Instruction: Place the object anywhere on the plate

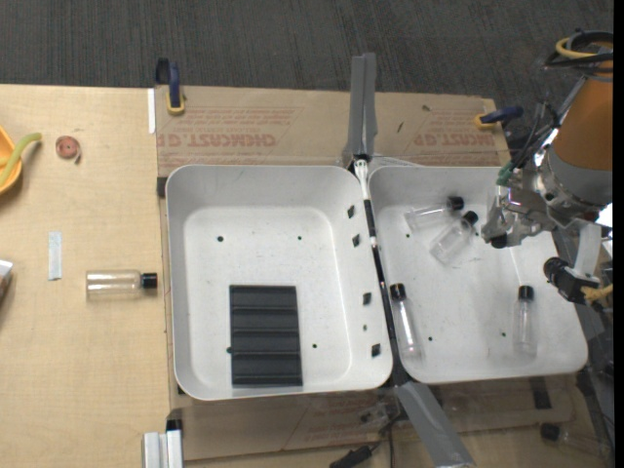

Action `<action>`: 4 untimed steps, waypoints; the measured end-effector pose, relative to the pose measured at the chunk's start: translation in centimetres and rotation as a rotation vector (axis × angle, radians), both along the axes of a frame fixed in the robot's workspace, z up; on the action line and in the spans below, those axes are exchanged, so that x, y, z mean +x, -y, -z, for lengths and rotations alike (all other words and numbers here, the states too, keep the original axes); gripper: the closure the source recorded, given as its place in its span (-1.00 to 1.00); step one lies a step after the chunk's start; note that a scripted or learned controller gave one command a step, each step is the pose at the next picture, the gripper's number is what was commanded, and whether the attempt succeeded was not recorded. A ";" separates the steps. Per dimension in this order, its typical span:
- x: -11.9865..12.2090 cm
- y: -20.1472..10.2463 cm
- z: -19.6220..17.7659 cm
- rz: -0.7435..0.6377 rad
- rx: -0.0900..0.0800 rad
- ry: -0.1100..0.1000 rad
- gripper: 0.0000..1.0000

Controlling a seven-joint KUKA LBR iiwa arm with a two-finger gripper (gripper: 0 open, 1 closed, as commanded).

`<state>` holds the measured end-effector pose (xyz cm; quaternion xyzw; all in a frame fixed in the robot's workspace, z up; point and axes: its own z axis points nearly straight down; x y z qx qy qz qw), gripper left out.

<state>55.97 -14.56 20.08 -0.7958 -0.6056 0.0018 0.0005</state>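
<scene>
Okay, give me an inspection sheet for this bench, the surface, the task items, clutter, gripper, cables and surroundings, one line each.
Surface: two shallow white bins, left bin and right bin, on brown cardboard over a wooden bench.
Job's things: ribbed black rectangular plate flat in the left bin; four clear plastic vials with black caps in the right bin.
Clutter: another clear vial on the bench, left of the bins; small red disc; orange bowl edge.
Gripper: two-finger gripper low over the right bin, beside the upper vials; nothing visibly held.
Cables: bundle along the arm.
Surroundings: dark carpet; clamps on the cardboard.
</scene>
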 end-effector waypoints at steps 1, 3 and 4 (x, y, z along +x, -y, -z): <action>0.0 0.0 0.0 0.000 0.000 0.000 -1.00; 5.0 5.0 -24.0 -0.201 0.000 0.001 -1.00; 10.0 3.1 -23.9 -0.076 0.000 -0.001 -1.00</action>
